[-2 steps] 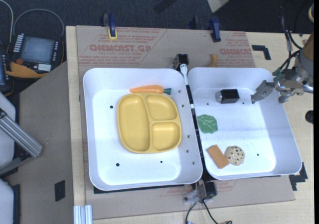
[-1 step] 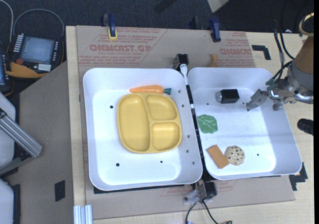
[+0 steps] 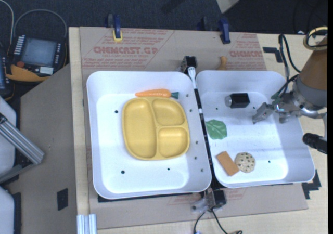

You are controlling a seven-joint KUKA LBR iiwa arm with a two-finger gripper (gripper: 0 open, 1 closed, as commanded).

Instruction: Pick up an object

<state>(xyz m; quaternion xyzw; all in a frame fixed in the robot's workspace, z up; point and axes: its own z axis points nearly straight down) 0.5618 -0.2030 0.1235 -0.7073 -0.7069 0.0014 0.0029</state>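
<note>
My gripper (image 3: 271,115) hangs over the right side of the right bin (image 3: 291,173), reaching in from the right. It is open, with nothing between its fingers (image 3: 261,114). A small black block (image 3: 239,100) lies just to its left, near the bin's back. A green leaf-shaped piece (image 3: 216,129) rests by the bin's left wall. Near the front lie an orange wedge (image 3: 226,163) and a speckled cookie (image 3: 244,161), side by side.
The left bin (image 3: 104,176) holds a yellow divided plate (image 3: 155,127), with a carrot (image 3: 153,93) lying along its far edge. Blue clamps (image 3: 117,33) pin the cardboard at the back. A cable (image 3: 285,51) runs behind the arm.
</note>
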